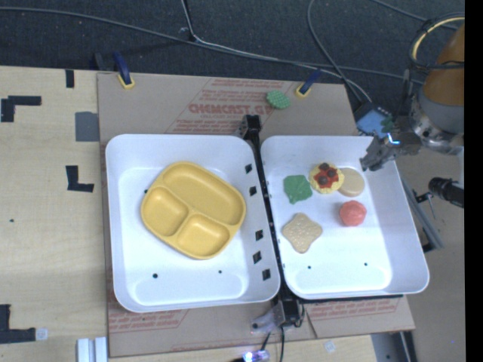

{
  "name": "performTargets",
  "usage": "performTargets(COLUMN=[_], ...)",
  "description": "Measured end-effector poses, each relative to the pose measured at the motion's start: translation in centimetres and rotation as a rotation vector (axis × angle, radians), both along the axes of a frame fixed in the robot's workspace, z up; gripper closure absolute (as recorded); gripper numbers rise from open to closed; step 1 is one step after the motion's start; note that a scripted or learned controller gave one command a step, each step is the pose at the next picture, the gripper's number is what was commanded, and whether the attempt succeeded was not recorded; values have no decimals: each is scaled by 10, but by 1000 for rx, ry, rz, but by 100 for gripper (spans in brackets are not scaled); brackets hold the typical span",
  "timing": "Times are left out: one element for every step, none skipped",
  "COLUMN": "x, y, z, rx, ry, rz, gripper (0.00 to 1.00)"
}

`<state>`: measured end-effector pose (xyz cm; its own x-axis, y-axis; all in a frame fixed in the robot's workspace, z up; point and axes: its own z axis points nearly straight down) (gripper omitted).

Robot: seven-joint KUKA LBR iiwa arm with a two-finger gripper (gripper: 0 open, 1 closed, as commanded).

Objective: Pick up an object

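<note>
The end effector [375,157] hangs over the right bin's [400,225] upper right rim; whether it grips anything cannot be told at this angle. Inside that bin lie a green piece [297,188], a tan cookie-like piece [302,232], a red ball [352,213] and a small topped pastry [327,177]. A yellow divided tray [193,210] sits in the left bin [124,202].

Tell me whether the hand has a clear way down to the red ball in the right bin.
Probably yes. The hand hovers at the right bin's upper right edge, and the red ball lies close below it, apart from its neighbours, with nothing over it.
</note>
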<state>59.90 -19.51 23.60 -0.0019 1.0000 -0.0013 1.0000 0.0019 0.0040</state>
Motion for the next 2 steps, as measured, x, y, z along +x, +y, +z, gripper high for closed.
performTargets(x=[-9, -22], y=[53, 100], z=[-13, -21], rx=[3, 2], ry=[6, 6], rz=[3, 3], gripper=[100, 100])
